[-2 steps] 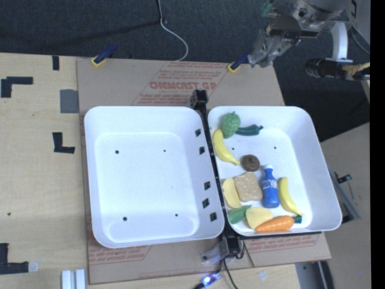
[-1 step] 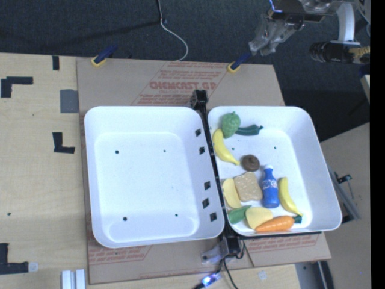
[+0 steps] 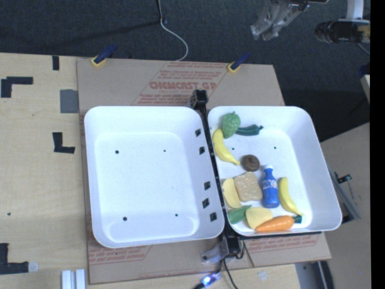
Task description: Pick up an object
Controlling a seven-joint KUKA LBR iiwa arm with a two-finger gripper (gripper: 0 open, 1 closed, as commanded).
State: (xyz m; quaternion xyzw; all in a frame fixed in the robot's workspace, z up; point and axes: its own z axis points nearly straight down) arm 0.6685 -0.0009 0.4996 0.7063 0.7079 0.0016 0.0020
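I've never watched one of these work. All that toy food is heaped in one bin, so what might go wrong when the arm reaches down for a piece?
The items in the right bin lie packed together: the blue bottle touches the bread slice and a banana, so the gripper may nudge neighbours or catch two things. The carrot lies beside the near rim, where fingers may strike the wall. Rounded pieces may slip free.

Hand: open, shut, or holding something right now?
Hand: cannot be told. It hangs blurred at the top of the camera view, high above the right bin, and nothing is visible in it.
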